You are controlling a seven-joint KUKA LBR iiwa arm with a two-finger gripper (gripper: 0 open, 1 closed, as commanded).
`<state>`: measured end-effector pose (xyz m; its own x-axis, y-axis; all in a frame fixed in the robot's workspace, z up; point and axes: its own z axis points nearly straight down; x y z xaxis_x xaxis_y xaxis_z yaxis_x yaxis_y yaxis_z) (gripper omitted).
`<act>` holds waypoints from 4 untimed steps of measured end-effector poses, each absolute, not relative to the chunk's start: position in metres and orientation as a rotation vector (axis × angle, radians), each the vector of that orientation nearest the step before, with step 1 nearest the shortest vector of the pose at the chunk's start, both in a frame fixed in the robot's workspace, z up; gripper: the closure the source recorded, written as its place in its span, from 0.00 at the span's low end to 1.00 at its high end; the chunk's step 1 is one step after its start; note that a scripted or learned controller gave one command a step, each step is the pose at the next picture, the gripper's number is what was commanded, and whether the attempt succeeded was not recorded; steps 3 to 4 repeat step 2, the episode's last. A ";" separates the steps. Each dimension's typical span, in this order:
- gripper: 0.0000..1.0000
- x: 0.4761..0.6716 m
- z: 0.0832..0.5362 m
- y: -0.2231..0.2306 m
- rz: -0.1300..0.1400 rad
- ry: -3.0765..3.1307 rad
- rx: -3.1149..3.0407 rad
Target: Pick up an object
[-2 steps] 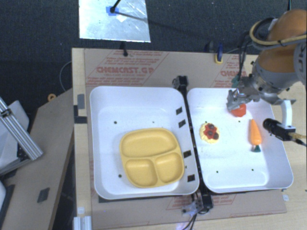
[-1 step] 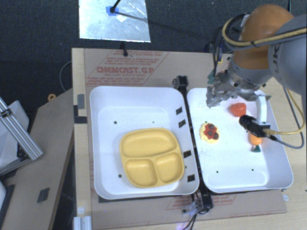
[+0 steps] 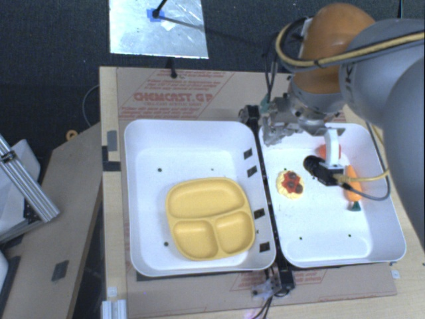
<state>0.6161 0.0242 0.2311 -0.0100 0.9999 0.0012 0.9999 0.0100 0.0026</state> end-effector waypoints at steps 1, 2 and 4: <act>1.00 0.619 0.235 0.081 0.005 2.234 2.210; 1.00 0.633 0.218 0.108 0.003 2.229 2.212; 1.00 0.633 0.218 0.108 0.003 2.229 2.212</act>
